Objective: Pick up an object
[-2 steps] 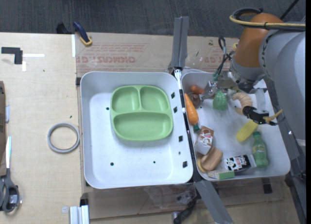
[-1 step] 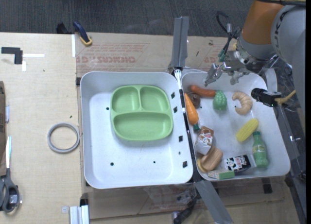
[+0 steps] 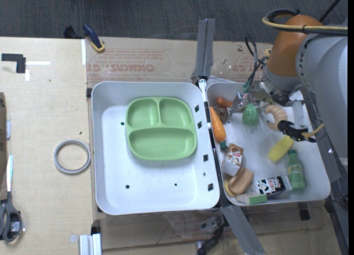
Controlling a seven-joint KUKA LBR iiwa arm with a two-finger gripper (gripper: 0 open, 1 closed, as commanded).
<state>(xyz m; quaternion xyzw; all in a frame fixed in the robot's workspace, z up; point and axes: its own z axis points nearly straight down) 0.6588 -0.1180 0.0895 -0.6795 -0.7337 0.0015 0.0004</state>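
Right now the gripper [image 3: 241, 103] hangs low in the upper part of the right bin [image 3: 315, 193], just left of a green toy vegetable [image 3: 250, 114] — whether the jaws are apart or together I cannot tell. That green piece looks the likeliest pick: it lies just right of and below the jaws, its long axis running roughly up-down in the frame. A carrot [image 3: 218, 125] lies to the lower left against the bin wall, and the green divided plate [image 3: 161, 128] sits in the left bin [image 3: 110, 193].
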